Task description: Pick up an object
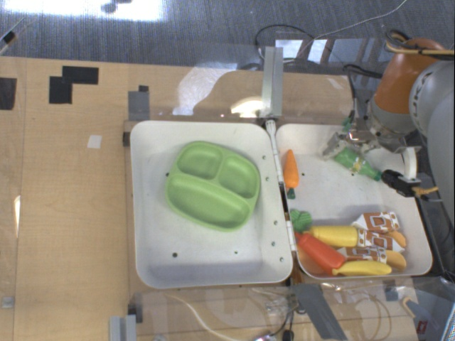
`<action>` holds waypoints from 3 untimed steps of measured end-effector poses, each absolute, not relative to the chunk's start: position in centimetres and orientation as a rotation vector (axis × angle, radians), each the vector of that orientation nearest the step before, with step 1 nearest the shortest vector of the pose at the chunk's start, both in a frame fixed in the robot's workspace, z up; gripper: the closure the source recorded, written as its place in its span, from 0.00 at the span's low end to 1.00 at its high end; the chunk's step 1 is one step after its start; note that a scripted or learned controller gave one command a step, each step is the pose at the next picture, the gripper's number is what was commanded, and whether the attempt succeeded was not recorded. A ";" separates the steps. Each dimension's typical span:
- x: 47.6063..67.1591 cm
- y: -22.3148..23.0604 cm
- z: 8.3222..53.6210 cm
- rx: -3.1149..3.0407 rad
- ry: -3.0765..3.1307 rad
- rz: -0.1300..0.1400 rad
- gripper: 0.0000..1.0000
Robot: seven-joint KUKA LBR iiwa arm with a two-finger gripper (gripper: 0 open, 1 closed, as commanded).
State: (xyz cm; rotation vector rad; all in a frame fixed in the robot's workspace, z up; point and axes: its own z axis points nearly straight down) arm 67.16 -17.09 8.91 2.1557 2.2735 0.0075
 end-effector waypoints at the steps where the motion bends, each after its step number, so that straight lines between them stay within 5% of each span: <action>1: 67.1 -17.1 8.8 2.156 2.274 0.007 0.00; 2: 67.4 -17.0 10.2 2.146 2.275 0.012 1.00; 3: 67.1 -10.2 19.8 2.153 2.279 0.009 1.00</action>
